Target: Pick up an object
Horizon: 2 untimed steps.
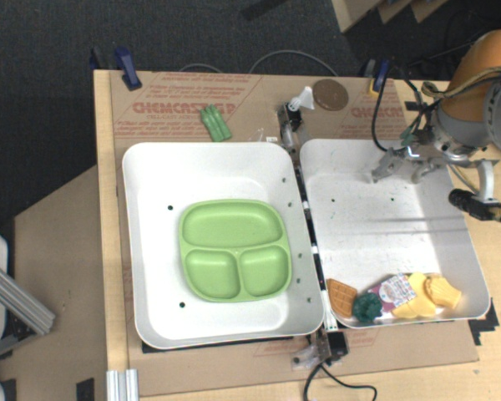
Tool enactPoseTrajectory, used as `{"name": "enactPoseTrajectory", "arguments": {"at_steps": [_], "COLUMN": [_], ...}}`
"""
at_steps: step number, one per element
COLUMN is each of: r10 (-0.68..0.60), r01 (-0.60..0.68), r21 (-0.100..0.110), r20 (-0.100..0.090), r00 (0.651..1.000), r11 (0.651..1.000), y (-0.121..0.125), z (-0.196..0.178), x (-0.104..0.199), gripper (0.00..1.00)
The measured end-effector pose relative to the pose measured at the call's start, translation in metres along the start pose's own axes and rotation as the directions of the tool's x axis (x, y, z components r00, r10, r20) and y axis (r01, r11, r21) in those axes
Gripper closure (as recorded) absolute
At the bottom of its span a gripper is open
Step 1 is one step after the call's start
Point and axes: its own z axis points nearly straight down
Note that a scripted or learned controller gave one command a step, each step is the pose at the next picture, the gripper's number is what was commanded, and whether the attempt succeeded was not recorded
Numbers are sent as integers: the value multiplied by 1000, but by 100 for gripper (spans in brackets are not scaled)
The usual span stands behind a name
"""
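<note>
Several small toys lie heaped in the near corner of the right bin: an orange waffle piece, a dark green broccoli, a white and pink packet and yellow food pieces. My gripper hangs over the far right part of that bin, well away from the heap. It is open, its two grey fingers splayed with nothing between them. The grey arm with its orange band comes in from the right.
A green divided plate lies in the middle of the left bin. Behind the bins, the bench carries a small green object, a brown disc, two blue clamps and cables.
</note>
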Motion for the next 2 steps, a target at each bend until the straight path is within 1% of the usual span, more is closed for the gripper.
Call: {"name": "enactPoseTrajectory", "arguments": {"at_steps": [1,2], "r10": [-1,-2], "r01": [1,3], "r21": [-14,-17], "r20": [13,15], "r00": [1000,1000], "r11": [1000,1000], "y": [1,2], "z": [-11,-22], "x": [-3,-3], "gripper": [100,100]}}
